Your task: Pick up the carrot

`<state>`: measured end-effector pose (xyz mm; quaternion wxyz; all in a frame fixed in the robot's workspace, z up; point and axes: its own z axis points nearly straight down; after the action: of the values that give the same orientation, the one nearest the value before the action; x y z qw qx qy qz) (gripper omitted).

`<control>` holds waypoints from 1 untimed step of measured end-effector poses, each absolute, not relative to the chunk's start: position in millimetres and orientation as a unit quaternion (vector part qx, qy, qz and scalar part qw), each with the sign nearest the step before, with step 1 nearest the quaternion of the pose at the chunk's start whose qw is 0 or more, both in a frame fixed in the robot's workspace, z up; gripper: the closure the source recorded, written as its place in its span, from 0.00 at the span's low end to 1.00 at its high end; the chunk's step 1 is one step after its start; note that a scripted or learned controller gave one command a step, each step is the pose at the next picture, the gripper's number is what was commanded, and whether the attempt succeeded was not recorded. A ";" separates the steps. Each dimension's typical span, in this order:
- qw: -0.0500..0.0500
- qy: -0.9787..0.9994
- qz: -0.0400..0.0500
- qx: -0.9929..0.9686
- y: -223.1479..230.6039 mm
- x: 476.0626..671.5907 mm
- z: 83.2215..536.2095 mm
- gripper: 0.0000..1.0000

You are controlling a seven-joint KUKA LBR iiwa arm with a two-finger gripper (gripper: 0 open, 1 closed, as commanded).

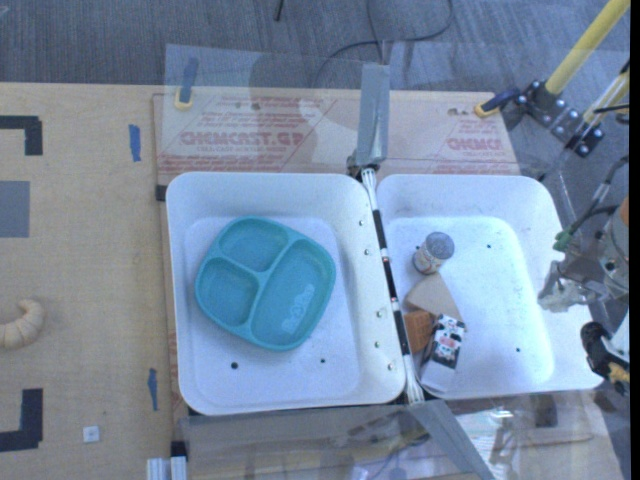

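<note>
Red lettering on the clear sheet (250, 138) is too blurred for me to read. The carrot (417, 330), a stubby orange piece, lies in the right bin (520, 208) against the divider, touching a tan wedge (432, 294). I cannot tell the grip state of the gripper (568, 290) at the bin's right rim.

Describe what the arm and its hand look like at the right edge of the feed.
Little of it shows. The hand is a pale grey, metallic-looking block at the right bin's rim. Thin dark cables and a green wire run up from it, with a sliver of orange above. Dark rounded parts sit below.
</note>
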<state>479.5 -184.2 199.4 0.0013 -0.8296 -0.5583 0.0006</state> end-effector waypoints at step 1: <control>0.001 -0.699 0.000 -0.715 -171.8 480.2 197.3 1.00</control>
<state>480.2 -171.8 197.3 0.0006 -0.7151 -0.6991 -0.0002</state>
